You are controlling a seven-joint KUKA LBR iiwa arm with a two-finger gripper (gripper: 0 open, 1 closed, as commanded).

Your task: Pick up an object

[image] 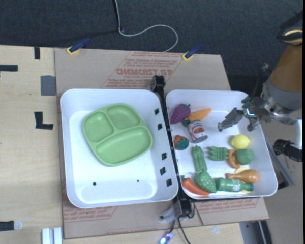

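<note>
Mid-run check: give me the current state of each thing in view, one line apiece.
gripper: above the right bin's upper right, nothing seen between its fingers.
green plate: flat in the left bin.
can: lying tilted in the right bin.
purple grapes: lying against the divider.
lemon: resting on the bin floor, below the gripper in the view.
green bottle: on its side at the near edge.
</note>
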